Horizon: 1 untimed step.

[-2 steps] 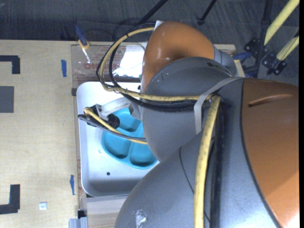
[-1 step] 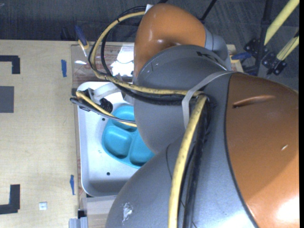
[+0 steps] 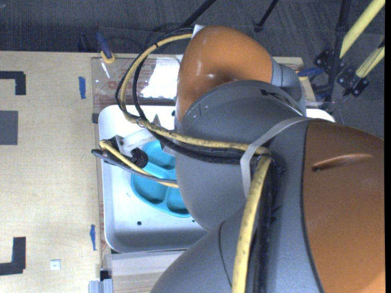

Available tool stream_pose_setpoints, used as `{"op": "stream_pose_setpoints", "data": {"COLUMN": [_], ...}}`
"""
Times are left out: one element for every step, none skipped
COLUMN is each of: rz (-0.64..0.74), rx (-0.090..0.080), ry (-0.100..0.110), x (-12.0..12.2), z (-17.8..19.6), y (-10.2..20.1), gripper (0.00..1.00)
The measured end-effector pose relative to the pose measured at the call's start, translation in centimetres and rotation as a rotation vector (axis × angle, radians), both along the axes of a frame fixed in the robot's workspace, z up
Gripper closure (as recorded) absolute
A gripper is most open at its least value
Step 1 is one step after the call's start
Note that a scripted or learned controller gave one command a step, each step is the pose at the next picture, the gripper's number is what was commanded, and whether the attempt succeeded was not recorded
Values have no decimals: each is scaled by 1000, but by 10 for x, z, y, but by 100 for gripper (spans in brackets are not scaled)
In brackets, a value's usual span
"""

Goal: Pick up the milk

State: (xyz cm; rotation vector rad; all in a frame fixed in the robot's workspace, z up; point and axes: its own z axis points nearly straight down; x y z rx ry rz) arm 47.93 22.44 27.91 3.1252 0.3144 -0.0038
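Milk and pincer hidden beneath arm (image 3: 256, 163) above white bin (image 3: 119, 224).

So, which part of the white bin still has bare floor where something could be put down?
Bare floor shows in the shallow white bin along its left wall, and in the lower left corner below the blue plastic tray. Toward the right it is crowded: the grey and orange arm with its yellow cable covers the rest.

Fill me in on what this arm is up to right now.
The grey and orange arm is reaching over the white bin, covering most of it. A blue object lies in the bin beneath the arm. The job is picking up milk, but I can't make out a milk carton or whether anything is held.
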Motion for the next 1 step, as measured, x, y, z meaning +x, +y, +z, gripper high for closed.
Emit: {"op": "stream_pose_setpoints", "data": {"rz": [98], "rx": [0], "ry": [3], "x": [-1], "z": [39], "y": [-82], "gripper": [100]}}
